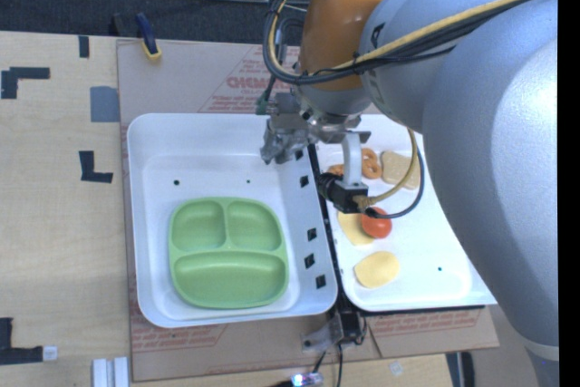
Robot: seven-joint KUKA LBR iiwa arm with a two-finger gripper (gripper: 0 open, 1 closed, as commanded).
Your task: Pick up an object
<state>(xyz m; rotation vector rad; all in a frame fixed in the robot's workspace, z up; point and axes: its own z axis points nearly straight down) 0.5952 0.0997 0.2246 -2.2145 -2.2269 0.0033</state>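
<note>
The pincer (285,151) hangs over the left bin (199,172), at about 1 o'clock of this bin, just beside the wall which it shares with the right bin (426,240). Whether the pincer is open or closed, I cannot tell, and I see no object in it.

From the pincer, at 7 o'clock, a green plate (227,251) with three compartments lies flat on the floor of the left bin. At 3 o'clock, in the right bin, lies a pretzel (370,163), and a pale cracker (396,166) is just beside it, at its 3 o'clock. At 4 o'clock from the pincer there is a red tomato (376,223); it touches a yellow slice (353,227) at its 9 o'clock. At 5 o'clock from the pincer, near the tomato, lies a yellow piece (376,268) alone.

The grey arm (453,59) with its orange band (344,4) comes in from 2 o'clock. Both bins stand on a cardboard sheet (208,77).
</note>
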